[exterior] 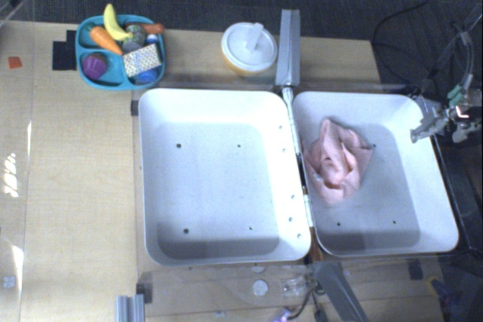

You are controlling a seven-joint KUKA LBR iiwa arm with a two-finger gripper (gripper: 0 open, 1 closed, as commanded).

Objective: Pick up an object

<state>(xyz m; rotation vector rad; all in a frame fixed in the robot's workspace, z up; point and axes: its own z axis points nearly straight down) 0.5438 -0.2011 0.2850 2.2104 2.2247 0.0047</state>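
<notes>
Camera view — two white bins (pixel 219 103), one pink cloth (pixel 337 160).

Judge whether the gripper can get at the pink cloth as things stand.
Probably yes: the pink cloth lies uncovered in the right bin, and the gripper sits at that bin's right rim.

So two bins sit side by side on the surface (pixel 68 200), touching along their inner edges. The left bin (pixel 219 177) has nothing lying in it that I can make out. The right bin (pixel 392 230) has a crumpled cloth (pixel 338 160) in it, sitting toward its left half, close to the divider. Behind the left bin, near its far left corner, there's a compartment tray (pixel 119 53) with toy food in it. To the right of that tray, behind the seam area, sits a lidded cup (pixel 249 47). The gripper (pixel 438 123) is over at the right bin's far right edge.
</notes>
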